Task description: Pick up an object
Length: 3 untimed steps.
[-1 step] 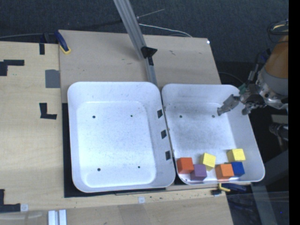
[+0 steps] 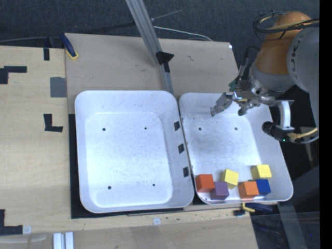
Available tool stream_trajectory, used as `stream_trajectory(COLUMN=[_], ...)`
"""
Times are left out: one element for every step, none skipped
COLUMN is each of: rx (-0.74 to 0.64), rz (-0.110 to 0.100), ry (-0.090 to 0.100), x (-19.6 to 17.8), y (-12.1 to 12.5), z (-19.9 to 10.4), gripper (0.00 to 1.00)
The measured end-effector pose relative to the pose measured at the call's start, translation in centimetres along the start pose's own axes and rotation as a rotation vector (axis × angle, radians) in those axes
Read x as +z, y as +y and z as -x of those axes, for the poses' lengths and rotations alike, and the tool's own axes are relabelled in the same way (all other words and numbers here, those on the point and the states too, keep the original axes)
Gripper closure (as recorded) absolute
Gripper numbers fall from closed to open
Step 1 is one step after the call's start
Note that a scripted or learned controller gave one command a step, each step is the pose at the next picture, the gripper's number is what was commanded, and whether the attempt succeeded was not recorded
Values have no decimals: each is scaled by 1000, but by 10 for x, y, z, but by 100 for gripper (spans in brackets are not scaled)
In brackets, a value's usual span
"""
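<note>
So the grey KUKA arm with the orange band [image 2: 275,56] comes in from the right and bends down over the far end of the right-hand shallow white plastic bin [image 2: 270,139]. Its two-finger gripper [image 2: 231,107] hangs just above that bin's upper rim area, wrist tilted so the fingers point down and toward the left; the two dark fingers [image 2: 219,106] are spread fairly wide with nothing between them. All the blocks sit bunched at the near end of that same bin, well apart from the gripper: an orange cube [image 2: 205,182] at the left, a purple cube [image 2: 221,190] just beside it, a yellow cube [image 2: 231,177] tilted a bit behind those, then another orange cube [image 2: 249,189] touching a blue cube [image 2: 263,186], with a second yellow cube [image 2: 261,171] just behind the blue one. The left-hand shallow white plastic bin [image 2: 83,139] sits right alongside, speckled with dark flecks. A slanted metal pole [image 2: 145,27] crosses above the bins.
</note>
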State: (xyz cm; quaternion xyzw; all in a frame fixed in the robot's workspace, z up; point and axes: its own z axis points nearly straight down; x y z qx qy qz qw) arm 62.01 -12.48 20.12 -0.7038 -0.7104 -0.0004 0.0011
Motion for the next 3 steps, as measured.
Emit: stream_trajectory(rx=[3,3,17], rz=[0,2,-3], ry=[-1,0,-11], x=[27,8,58], y=[43,62,62], z=[-38,-88,-161], gripper=[0,0,0])
